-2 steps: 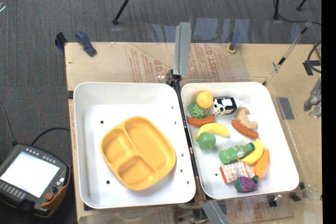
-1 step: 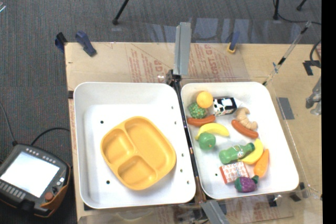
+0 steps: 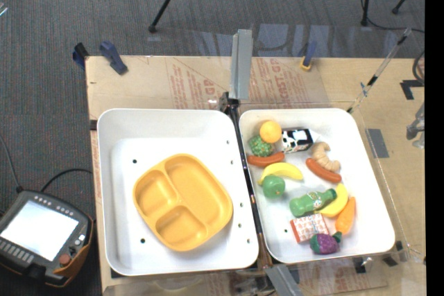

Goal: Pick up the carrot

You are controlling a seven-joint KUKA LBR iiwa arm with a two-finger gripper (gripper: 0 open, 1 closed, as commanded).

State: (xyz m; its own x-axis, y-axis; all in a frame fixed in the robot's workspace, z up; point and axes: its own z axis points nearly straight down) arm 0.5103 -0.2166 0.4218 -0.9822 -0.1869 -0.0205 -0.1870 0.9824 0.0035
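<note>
A cardboard-covered tabletop (image 3: pixel 173 83) over dark carpet is seen bearing two white bins. A yellow divided plate (image 3: pixel 182 200) is held in the left bin (image 3: pixel 114 142). Toy foods are crowded in the right bin (image 3: pixel 361 149); the carrot (image 3: pixel 346 215) is found near its right wall, touching a banana (image 3: pixel 338 199) and half hidden.

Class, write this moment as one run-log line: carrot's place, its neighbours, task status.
carrot: right bin, near right wall | touching: banana | plate: left bin | status: not picked
</note>
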